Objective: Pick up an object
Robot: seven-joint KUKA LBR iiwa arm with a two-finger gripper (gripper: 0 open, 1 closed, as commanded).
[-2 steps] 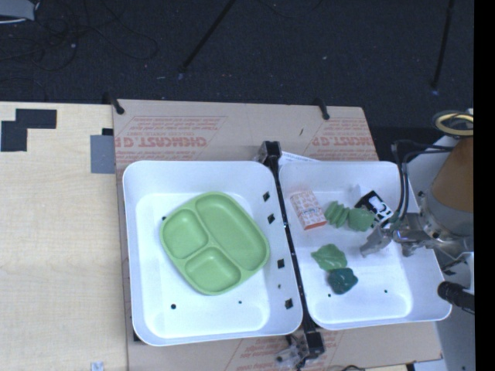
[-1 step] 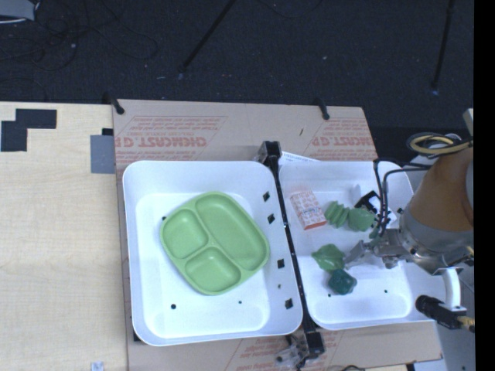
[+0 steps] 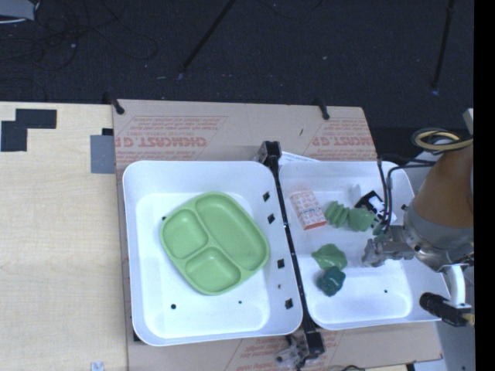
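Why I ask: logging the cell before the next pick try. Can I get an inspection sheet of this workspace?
Surface: left bin and right bin on printed cardboard.
Job's things: right bin holds a red-and-white packet, pale green piece, green piece and teal piece.
Clutter: green divided plate in left bin.
Grippers: gripper over right bin, right of the green pieces; grasp unclear.
Cables: black cable beside the arm.
Surroundings: dark floor, pale benchtop.

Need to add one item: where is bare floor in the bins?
Left bin: bare strip between green divided plate and near rim. Right bin: bare near strip below the teal object. Crowded: its middle, with carton, green pieces, gripper.
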